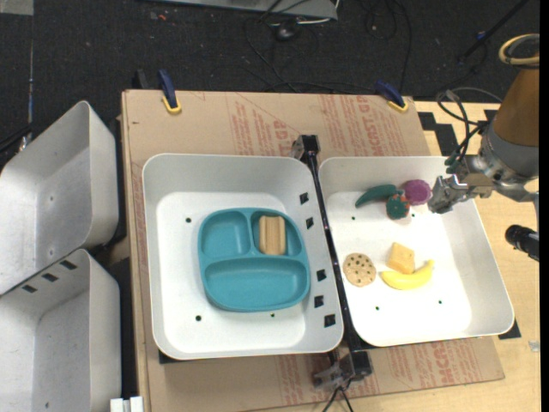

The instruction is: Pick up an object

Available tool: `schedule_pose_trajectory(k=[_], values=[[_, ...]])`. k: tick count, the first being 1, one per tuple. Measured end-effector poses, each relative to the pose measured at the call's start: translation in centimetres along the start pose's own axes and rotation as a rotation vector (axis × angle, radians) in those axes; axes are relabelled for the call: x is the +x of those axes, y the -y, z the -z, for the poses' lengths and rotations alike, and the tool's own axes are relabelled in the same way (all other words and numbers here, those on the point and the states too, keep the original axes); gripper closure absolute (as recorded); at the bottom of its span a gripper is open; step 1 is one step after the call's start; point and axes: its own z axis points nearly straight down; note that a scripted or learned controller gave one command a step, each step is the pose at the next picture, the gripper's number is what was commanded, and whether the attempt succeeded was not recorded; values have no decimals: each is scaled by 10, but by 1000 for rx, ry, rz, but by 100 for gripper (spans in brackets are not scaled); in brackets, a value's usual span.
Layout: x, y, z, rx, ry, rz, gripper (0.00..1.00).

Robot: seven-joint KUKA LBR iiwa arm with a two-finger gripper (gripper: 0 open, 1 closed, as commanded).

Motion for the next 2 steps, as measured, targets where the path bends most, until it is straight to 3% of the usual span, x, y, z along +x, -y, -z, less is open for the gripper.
schedule_pose_trajectory(k=[2], values=[[95,26,-1,11,-5,4,100]])
